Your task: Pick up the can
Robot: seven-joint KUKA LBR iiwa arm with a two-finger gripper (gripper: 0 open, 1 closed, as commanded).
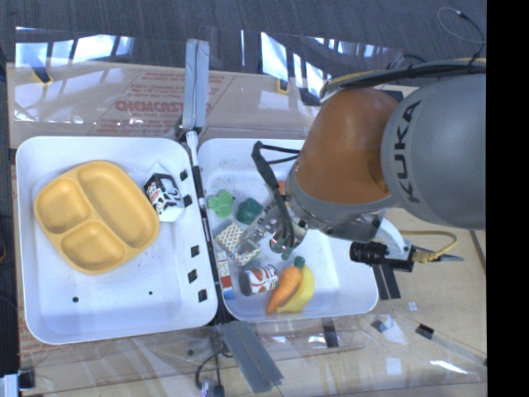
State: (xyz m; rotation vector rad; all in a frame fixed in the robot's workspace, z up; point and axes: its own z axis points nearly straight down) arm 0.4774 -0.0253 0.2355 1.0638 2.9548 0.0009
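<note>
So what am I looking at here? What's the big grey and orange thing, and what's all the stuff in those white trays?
The big grey and orange shape is a robot arm, seen from a camera fixed above the bench and looking down at a slant. At its tip is a gripper, a two-finger hand, lowered into the right bin. That bin holds small items: a can lying on its side, a toy carrot beside a banana, green pieces and a checkered block. The left bin holds a yellow divided plate and a small black-and-white carton. The arm is meant to pick up the can; nothing shows between its fingers.
</note>
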